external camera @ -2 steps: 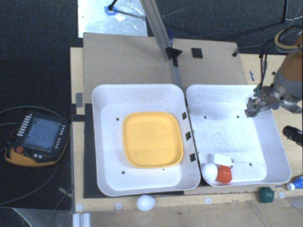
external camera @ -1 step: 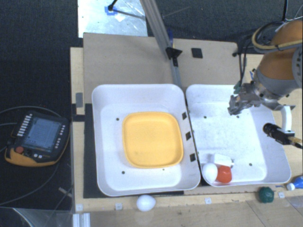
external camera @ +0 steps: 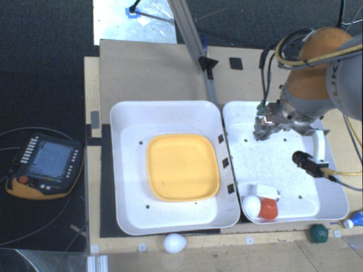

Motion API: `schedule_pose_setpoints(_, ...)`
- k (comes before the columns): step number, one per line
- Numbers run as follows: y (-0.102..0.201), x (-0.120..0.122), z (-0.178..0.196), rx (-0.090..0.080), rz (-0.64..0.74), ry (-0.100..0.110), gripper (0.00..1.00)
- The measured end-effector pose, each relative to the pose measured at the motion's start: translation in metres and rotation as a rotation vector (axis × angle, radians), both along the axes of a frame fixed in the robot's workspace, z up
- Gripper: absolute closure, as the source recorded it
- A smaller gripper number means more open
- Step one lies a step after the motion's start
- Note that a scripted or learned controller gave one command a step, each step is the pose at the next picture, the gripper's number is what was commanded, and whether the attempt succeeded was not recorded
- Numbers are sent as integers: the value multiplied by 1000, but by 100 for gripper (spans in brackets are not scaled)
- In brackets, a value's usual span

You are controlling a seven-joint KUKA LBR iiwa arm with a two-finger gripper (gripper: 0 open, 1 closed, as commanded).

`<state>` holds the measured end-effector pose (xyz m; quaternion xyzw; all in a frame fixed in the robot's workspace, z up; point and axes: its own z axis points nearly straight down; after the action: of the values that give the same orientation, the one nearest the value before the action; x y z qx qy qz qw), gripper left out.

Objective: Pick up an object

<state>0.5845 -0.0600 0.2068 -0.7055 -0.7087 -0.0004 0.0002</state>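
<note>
Objects for picking sit bunched in the lower-left corner of the right bin [external camera: 329, 205]: a white egg-shaped piece [external camera: 250, 204], a red-orange rounded piece [external camera: 268, 209] touching it on its right, and a small white block [external camera: 265, 191] just above both. The gripper [external camera: 262, 130] hangs over the upper-left part of that same bin, well apart from the cluster, which lies toward the bottom of the frame below it. Nothing shows between its tips, and whether the gripper is open or closed cannot be told from this slanted look. The arm [external camera: 317, 61], with its orange band, comes in from the upper right, cables looping above it, and a black cylindrical fitting [external camera: 303, 161] juts out lower on the wrist over the bin's right half. The left bin [external camera: 127, 152] holds a yellow square plate [external camera: 182, 166] lying flat near its middle. Both bins rest on a tan bench [external camera: 147, 67]. On the bench's front edge lie a white ball [external camera: 174, 243] below the left bin and a dark green ball [external camera: 318, 233] at lower right. Dark carpet surrounds the bench; a teach pendant [external camera: 44, 165] with a lit screen lies on it at centre left, and a grey pole [external camera: 187, 21] slants down from the top of the frame.
</note>
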Motion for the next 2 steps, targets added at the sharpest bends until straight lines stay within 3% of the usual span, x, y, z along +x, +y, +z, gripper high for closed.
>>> schedule_pose_setpoints(2, 101, -7, 20, 0, 1, -1, 100)
